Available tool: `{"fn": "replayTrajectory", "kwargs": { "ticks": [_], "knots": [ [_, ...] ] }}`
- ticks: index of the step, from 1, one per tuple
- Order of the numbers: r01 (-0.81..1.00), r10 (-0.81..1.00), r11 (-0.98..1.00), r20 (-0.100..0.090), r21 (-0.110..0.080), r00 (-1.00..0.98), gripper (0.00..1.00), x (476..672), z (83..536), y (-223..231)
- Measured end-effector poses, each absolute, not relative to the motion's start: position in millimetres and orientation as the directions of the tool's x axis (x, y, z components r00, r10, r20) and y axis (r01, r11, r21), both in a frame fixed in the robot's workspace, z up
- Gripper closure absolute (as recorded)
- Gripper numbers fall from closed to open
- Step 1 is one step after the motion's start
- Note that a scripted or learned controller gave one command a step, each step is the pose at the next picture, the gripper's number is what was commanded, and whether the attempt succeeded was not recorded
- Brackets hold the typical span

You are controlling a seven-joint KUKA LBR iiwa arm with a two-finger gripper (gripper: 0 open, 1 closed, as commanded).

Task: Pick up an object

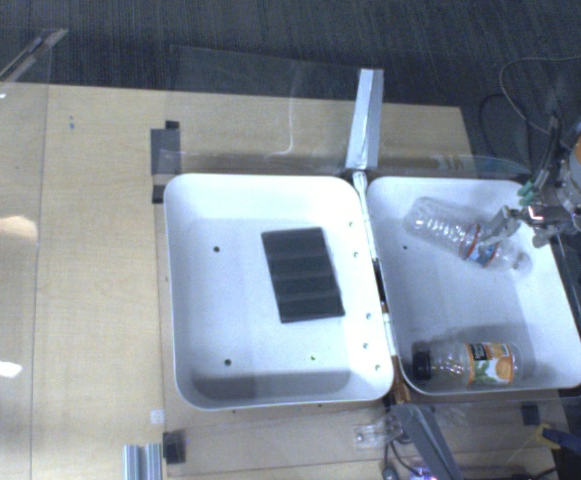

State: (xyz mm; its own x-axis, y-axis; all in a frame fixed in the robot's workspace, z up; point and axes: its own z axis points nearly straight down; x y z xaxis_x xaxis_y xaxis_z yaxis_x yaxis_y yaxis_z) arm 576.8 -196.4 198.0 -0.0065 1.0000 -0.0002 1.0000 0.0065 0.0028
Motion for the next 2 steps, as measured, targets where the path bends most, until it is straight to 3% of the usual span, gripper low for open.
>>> {"fn": "replayTrajectory", "kwargs": {
  "ticks": [1,2],
  "knots": [
    [0.996,0.996,0.084,-0.016,0.036,-0.084,0.00,606.4,121.6,-172.8],
    [0.980,0.980,0.200,0.000,0.005,-0.200,0.00,639.2,108.1,-188.3]
  ]
}}
